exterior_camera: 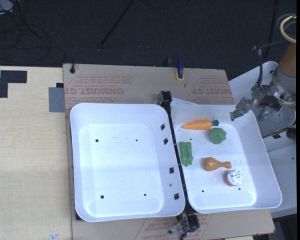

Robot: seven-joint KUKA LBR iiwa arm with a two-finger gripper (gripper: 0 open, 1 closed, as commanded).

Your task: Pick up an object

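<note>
Five small things lie in the right bin [262,184], and none is between the fingers of the hand [245,108], which hangs at the bin's far right corner, over its rim. Whether that hand is spread or closed, I cannot tell; it is too small and cluttered here to read.

In the camera view, the toy carrot [197,125] is the nearest candidate. It lies at about eight o'clock from the hand, near but apart, its long axis running nine to three with the green-tipped end toward the arm. A round green piece [217,135] sits just beside the carrot's tip at five o'clock of it, roughly seven o'clock from the hand. Farther down come the green pod-like piece [186,153] by the dividing wall, long axis twelve to six, the toy drumstick [216,164], and a speckled white ball [234,177]. The left bin [82,184] is well apart, at nine o'clock.

My judgement: the move turns on closing across the carrot's short width, twelve to six.
</note>
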